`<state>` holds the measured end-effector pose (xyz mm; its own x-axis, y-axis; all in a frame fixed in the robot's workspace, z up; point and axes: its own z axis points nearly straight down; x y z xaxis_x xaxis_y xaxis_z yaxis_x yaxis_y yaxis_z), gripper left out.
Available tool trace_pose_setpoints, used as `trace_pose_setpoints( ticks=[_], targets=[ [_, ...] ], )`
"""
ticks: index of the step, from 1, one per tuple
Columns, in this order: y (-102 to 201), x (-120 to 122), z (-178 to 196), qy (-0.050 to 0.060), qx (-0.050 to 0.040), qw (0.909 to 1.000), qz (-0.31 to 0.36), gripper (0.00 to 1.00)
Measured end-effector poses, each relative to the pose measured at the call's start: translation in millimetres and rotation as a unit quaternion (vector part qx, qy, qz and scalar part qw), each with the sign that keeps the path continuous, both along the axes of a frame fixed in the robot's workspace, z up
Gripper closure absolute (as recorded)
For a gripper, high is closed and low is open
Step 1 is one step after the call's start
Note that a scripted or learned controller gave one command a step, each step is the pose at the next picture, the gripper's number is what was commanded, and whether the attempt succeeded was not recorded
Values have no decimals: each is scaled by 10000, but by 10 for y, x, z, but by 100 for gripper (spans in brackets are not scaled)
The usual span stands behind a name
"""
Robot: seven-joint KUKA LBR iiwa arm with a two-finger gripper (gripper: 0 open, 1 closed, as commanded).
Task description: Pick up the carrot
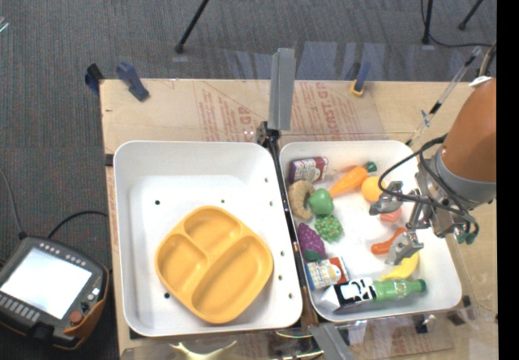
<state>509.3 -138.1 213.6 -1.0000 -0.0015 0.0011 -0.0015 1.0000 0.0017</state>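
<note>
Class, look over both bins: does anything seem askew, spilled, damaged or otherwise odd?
Nothing looks spilled or broken. The yellow divided plate lies skewed in the left bin. The green bottle lies on its side in the right bin, among jumbled toy foods, including the carrot.

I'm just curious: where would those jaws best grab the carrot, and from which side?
Probably mid-body of the carrot, from above, jaws across its narrow width. It lies flat, slanting, green tip up-right. The orange ball crowds its lower right, so the thicker left half looks freer.

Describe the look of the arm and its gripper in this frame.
The arm has a rounded orange band above a grey wrist. Black cables loop off its left side. The gripper is bare grey metal with thin fingers.
</note>
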Motion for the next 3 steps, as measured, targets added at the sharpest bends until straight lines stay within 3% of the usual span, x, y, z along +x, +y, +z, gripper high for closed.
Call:
trace_pose_setpoints(
  ticks=[1,2,3],
  targets=[
    [-130,641,-1274,7,-7,9728,-2316,0],
    [258,1063,-1257,0,-7,9045,-4265,0],
    [505,1221,-1262,19,-20,8931,-4499,0]
  ],
)
